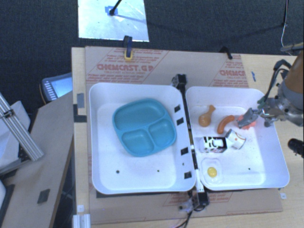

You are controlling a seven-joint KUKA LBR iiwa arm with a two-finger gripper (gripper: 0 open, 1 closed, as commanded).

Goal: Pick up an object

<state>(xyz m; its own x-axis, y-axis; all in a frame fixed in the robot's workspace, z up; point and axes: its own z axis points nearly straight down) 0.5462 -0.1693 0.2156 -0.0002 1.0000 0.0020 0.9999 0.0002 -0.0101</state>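
The right bin (274, 161) holds several toy foods. A tan drumstick (206, 115) lies at its back left, with an orange sausage (225, 123) just right of it. Below them sit a black-and-white item (214, 144) and a small white cylinder (235, 139). A fried egg (212, 171) lies near the front left corner. My gripper (248, 118) reaches in from the right and hangs low over the bin's middle, just right of the sausage and above the white cylinder. A small reddish patch shows at its tip; I cannot tell what it is.
The left bin (97, 141) holds a blue divided plate (144, 126). A black divider with clips (186, 127) runs between the bins. Cardboard (142, 65) lies under both. The arm's wrist and cables (285, 99) stand over the right bin's right rim.
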